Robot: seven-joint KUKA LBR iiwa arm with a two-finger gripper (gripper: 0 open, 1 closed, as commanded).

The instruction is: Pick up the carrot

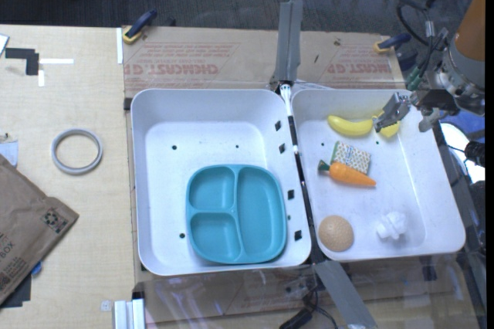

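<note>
Gripper [392, 113] over banana [351, 125], open or closed: cannot tell. Carrot [352, 175] lies below, touching small packet [352, 157]; descent here likely grabs banana instead.

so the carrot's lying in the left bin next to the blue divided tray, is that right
Not quite. The camera view shows the carrot lying in the right bin, beside a small box. The blue divided tray sits by itself in the left bin.

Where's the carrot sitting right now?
The carrot lies in the right bin, near its middle, touching the small green-and-white packet just behind it, with the banana farther back.
</note>
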